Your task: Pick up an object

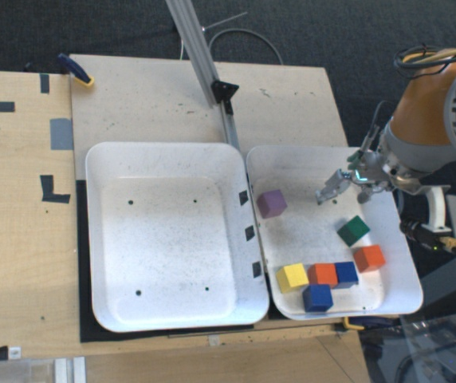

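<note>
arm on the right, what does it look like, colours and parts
The arm shows a broad rounded orange band with grey casing at its edge. Below it sits a darker grey wrist, ending in a small metallic gripper with thin silvery jaws and a teal-lit spot near its base.

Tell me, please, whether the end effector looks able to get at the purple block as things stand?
Probably yes. The purple block sits alone on open bin floor in the right bin, apart from the other blocks, and the end effector hovers just to its right with nothing between them.
</note>
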`<state>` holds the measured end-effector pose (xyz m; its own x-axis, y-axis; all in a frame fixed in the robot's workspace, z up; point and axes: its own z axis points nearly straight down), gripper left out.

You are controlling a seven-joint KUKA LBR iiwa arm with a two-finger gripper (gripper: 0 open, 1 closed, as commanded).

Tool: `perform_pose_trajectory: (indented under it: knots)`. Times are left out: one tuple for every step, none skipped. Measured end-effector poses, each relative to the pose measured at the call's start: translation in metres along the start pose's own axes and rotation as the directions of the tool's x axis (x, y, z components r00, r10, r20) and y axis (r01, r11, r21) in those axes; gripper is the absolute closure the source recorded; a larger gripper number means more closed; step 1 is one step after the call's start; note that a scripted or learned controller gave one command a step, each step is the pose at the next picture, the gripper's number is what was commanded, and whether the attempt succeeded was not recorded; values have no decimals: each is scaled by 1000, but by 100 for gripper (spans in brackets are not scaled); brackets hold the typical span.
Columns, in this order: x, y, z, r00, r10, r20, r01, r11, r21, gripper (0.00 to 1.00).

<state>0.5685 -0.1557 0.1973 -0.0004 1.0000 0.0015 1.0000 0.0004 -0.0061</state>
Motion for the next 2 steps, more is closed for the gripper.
perform_pose_trajectory:
  knots:
    - [0,1,-3,1000,-2,1,2,1000,-4,0]
    - [4,-6,60,1000,0,0,0,1000,2,0]
